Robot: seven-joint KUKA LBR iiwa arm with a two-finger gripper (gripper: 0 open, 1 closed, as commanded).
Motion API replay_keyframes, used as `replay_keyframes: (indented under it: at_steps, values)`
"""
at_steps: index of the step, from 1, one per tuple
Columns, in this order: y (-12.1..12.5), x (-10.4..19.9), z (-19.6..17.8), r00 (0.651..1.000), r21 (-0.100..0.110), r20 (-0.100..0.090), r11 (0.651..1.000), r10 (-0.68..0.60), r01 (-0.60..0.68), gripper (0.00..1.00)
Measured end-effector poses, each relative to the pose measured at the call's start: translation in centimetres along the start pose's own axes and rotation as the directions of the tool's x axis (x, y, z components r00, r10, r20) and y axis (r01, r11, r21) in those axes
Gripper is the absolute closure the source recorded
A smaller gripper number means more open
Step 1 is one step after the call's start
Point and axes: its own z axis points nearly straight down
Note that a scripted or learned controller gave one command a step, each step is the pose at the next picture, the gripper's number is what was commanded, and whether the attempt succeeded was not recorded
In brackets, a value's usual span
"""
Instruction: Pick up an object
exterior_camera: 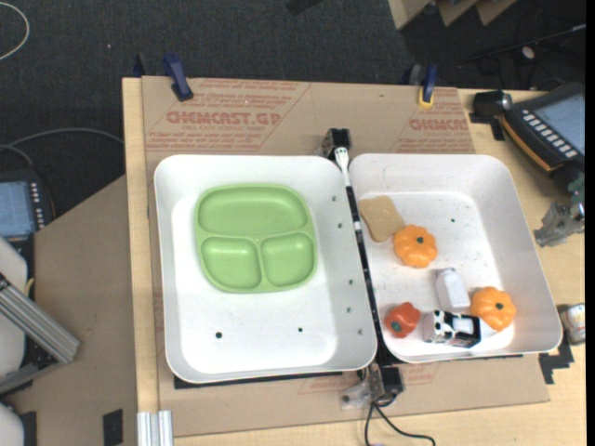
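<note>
Objects for picking are gathered in the right bin (502,186): a small orange pumpkin (415,246) near its middle, and a second pumpkin (493,308), a red tomato (403,319) and a black-and-white toy (456,328) crowded along its near edge. The middle pumpkin, standing apart, is judged the cleanest target, best approached from straight above. The hand (558,219) is seen just outside the bin's right rim; how wide it is cannot be told, and nothing is seen held.
</note>
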Motion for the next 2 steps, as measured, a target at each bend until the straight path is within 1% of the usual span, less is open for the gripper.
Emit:
replay_keyframes:
  at_steps: [1,2]
  values:
    - [0.1,-2.5,3.6,1.0,-0.002,0.0,1.0,-0.003,0.003,1.0]
    - [0.2,-3.6,5.2,1.0,-0.003,0.0,1.0,-0.005,0.005,1.0]
